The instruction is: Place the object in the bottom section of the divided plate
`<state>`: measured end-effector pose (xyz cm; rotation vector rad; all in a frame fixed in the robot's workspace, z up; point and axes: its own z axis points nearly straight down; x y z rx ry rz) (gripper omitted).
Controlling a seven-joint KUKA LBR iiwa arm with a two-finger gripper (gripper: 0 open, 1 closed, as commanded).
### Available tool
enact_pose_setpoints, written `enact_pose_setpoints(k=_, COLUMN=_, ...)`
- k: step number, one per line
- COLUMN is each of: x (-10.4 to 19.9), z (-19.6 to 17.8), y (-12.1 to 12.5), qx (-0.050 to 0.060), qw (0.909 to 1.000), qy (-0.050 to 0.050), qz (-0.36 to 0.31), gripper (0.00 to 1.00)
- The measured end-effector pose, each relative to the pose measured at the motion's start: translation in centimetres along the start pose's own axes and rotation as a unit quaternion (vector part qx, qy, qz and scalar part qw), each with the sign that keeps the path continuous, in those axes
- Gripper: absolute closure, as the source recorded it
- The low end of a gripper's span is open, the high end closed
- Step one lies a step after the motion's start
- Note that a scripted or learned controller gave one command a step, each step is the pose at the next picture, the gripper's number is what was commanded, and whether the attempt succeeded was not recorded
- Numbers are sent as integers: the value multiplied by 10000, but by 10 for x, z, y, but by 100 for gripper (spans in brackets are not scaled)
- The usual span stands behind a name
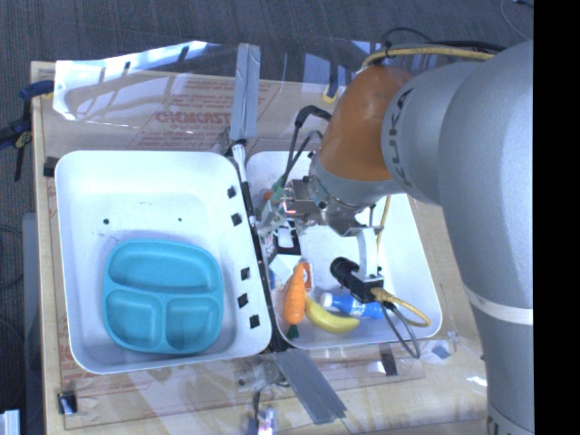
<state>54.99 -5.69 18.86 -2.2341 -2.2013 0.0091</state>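
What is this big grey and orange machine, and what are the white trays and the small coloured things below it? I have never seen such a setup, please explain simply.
The machine is a robot arm, grey with an orange band, reaching in from the right. One camera fixed above the bench looks down at a slant. On the bench sit two shallow white bins. The left bin holds a blue divided plate with three sections. The arm's gripper is low over the right bin, near its left wall. In that bin lie toy foods: an orange carrot, a yellow banana and a small blue item. I cannot tell whether the gripper holds anything.
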Motion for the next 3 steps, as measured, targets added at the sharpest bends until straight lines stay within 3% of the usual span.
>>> enact_pose_setpoints(k=1, x=63, z=1, y=-33, qx=9, qw=9999, qy=-4, qz=152, gripper=100)
enact_pose_setpoints(k=2, x=125, z=1, y=-34, qx=-5, qw=9984, qy=-7, qz=-560, gripper=100)
enact_pose_setpoints(k=3, x=124, z=1, y=-34, qx=-6, qw=9984, qy=-8, qz=-557, gripper=0)
